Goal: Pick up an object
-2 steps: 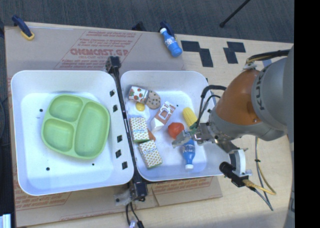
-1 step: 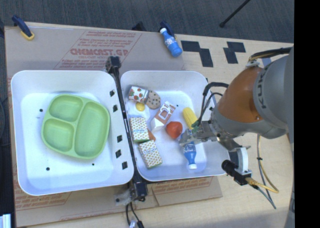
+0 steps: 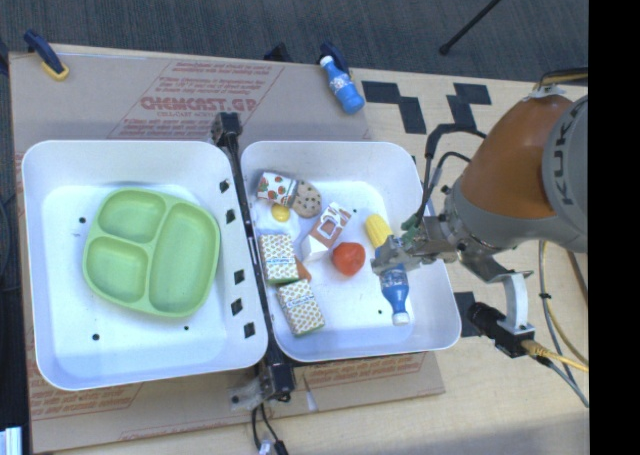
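Note:
The right bin (image 3: 425, 193) holds several toy foods. Among them are a red tomato (image 3: 348, 258), a yellow corn cob (image 3: 377, 231), a small red-and-white carton (image 3: 330, 226), a cookie (image 3: 307, 200) and two patterned boxes (image 3: 279, 256) (image 3: 301, 307). A blue bottle (image 3: 397, 295) with a white cap lies near the bin's right wall. My gripper (image 3: 396, 257) hangs low in this bin, right over the bottle's upper end, between the corn and the tomato. The wrist hides the contact point.
The left bin (image 3: 40, 243) carries a green divided plate (image 3: 152, 251). A blue clamp (image 3: 343, 83) sits on the cardboard behind the bins, and another (image 3: 45, 53) at the far left corner. The arm's orange band (image 3: 510, 163) looms over the right bin's edge.

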`<state>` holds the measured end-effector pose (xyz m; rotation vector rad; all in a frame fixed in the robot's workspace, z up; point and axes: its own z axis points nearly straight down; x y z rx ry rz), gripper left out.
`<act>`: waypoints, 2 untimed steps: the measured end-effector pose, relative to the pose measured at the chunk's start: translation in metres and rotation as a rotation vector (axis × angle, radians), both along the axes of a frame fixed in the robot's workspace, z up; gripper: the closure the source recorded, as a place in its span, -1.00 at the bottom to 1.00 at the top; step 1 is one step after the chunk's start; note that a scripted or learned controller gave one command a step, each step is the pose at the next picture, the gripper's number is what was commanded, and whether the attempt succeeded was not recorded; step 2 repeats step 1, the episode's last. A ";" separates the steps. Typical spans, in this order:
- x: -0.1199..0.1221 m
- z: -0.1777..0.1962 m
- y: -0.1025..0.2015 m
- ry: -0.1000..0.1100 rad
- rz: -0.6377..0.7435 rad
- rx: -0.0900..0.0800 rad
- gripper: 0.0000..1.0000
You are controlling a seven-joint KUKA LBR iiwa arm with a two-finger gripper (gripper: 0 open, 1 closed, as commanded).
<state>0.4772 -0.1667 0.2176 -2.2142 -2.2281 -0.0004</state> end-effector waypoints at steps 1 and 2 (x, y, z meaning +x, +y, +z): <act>0.000 0.044 0.063 0.000 0.000 0.000 1.00; 0.000 0.044 0.063 0.000 0.000 0.000 1.00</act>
